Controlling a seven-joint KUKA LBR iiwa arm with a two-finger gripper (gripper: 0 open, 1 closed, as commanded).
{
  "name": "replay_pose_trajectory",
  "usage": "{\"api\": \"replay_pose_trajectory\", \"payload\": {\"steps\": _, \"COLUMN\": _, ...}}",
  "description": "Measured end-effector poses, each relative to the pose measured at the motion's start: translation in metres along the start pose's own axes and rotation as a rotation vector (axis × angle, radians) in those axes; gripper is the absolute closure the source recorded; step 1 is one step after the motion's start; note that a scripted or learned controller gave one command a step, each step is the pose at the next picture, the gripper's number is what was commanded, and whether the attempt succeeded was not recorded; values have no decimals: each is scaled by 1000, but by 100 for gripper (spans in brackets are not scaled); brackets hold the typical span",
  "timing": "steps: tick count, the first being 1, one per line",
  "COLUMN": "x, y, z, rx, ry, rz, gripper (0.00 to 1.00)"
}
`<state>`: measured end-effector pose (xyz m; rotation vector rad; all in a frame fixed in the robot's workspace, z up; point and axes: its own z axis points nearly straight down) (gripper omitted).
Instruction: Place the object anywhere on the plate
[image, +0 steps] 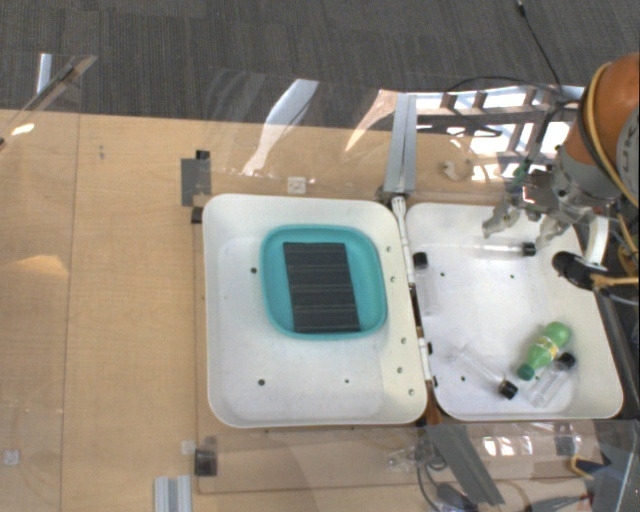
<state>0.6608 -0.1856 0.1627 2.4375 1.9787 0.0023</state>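
Two bins on the counter — my hand hangs open and empty above the right bin's far edge. Green bottle lies near clear tubes — I risk grabbing one instead, missing the teal plate.

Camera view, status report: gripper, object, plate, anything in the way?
Gripper open, holding nothing, over right bin's far edge. Green object lying in right bin, near corner. Teal plate in left bin, dark slab covering its middle.

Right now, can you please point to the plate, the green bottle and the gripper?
plate (273, 300), camera view, on its teal left rim
green bottle (545, 350), camera view, on its green body
gripper (522, 228), camera view, midway between its fingertips
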Motion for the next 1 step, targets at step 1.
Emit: {"api": "replay_pose_trajectory", "payload": {"steps": 1, "x": 7, "y": -21, "z": 16, "rx": -2, "ry": 0, "rz": 5, "gripper": 0}}
